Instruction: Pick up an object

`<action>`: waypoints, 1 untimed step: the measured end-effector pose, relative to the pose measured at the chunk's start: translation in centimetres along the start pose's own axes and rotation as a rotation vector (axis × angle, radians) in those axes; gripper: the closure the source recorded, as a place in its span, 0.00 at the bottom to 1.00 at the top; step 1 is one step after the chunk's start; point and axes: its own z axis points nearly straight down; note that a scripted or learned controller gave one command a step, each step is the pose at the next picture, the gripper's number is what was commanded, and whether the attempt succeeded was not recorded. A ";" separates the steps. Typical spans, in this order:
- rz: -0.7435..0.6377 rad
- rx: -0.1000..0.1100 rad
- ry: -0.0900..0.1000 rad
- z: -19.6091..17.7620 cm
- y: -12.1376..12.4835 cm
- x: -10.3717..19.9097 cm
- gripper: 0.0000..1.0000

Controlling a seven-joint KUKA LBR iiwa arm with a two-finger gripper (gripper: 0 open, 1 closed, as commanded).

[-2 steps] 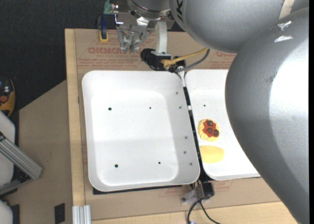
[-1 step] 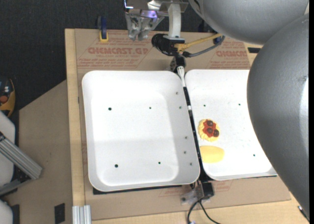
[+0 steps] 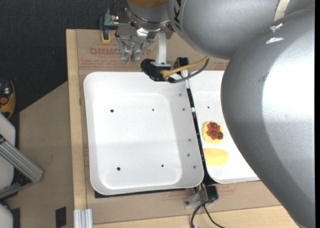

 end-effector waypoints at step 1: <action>0.000 -0.016 0.004 -5.8 0.1 0.0 1.00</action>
